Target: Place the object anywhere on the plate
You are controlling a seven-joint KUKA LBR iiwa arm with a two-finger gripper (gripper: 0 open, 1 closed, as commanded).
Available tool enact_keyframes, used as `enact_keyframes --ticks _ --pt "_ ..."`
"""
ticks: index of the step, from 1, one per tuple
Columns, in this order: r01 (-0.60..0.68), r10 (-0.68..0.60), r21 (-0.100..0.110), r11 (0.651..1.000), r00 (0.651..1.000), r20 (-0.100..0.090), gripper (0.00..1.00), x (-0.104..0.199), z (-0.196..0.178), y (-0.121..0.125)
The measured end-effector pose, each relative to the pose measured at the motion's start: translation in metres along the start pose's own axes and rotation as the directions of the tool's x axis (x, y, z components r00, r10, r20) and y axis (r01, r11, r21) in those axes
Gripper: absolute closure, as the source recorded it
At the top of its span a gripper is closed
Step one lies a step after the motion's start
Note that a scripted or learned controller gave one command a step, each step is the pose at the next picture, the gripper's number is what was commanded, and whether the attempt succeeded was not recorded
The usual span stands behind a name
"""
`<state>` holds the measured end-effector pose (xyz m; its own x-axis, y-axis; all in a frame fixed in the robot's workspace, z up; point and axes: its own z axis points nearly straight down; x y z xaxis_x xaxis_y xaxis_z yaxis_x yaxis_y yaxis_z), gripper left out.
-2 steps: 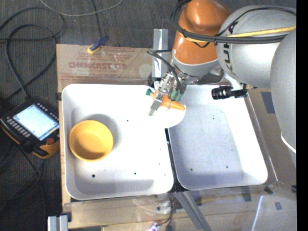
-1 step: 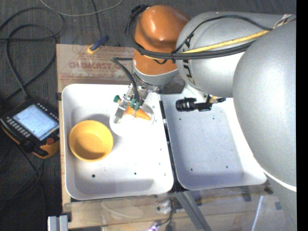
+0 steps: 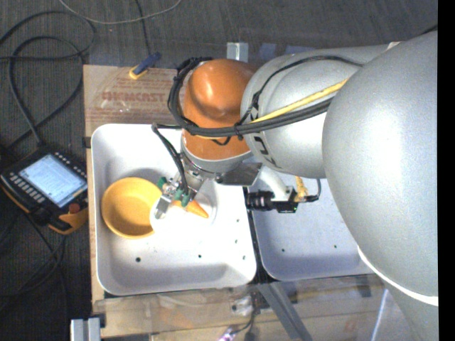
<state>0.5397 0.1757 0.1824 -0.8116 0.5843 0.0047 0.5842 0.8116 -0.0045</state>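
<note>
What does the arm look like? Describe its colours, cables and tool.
The arm is bulky, rounded and glossy light grey, with an orange dome-shaped band above the wrist. Black cables loop around that band, and a yellow one runs along the grey shell. The small tool is dark with green parts.

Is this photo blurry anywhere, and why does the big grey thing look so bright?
In the camera view, the grey arm sits close to the lens, so it looms large, soft-edged and washed out by light. The yellow plate and the carrot in the left bin look fairly sharp. The gripper throws a faint shadow on the white floor beneath it.
</note>
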Motion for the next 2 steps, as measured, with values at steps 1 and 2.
enact_keyframes --ticks 1,2 --pt "0.118 -0.118 0.0 0.993 0.993 0.006 1.0 -0.054 -0.002 0.053" --pt "0.204 -0.204 0.0 0.979 0.979 0.006 1.0 -0.058 -0.068 -0.013"
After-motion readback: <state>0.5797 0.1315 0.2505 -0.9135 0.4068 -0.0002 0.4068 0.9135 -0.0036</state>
